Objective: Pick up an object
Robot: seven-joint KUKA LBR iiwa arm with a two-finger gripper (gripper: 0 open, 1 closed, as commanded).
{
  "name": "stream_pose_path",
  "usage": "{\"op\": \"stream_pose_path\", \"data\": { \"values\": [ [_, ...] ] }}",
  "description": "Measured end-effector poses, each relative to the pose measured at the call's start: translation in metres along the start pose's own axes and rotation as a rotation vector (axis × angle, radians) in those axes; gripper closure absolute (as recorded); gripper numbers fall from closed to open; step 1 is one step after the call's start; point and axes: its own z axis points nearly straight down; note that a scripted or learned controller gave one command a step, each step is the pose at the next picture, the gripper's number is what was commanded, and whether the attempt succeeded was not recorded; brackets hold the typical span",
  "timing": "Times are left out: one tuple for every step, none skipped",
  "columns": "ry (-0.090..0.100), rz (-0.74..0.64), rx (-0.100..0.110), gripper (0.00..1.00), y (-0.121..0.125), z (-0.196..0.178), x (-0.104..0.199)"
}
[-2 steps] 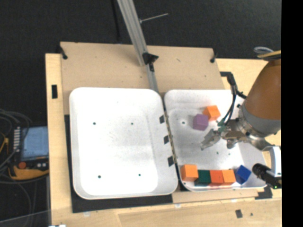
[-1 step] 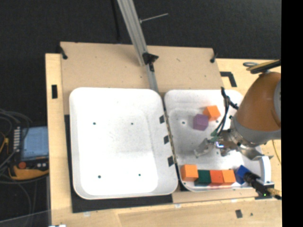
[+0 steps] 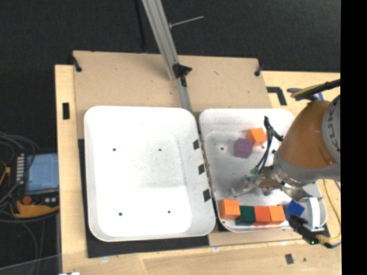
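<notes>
Arm: the grey arm with the orange band (image 3: 307, 139) reaches in from the right over the right-hand shallow white bin (image 3: 229, 122).
Tool: the tool (image 3: 252, 183) sits low mid-bin; honestly can't tell whether it's clenched or released, too blurry there.
Blocks: small purple cube (image 3: 242, 148) and small orange cube (image 3: 256, 135) toward the far side; along the near wall a big orange block (image 3: 230, 208), green block (image 3: 247, 214), another orange block (image 3: 262, 213) and blue block (image 3: 295, 209).
Tip: I'd go for the purple cube, it stands apart; the near row is packed tight against the wall.
Left bin: the other shallow white bin (image 3: 143, 171) sits beside it on the tabletop (image 3: 229, 70).
</notes>
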Motion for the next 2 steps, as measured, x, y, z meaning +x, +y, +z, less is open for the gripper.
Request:
{"op": "stream_pose_path", "data": {
  "values": [
    [0.002,0.006,-0.011,1.00,0.003,-0.013,0.001],
    [0.000,-0.007,-0.012,1.00,0.007,-0.062,0.010]
  ]
}}
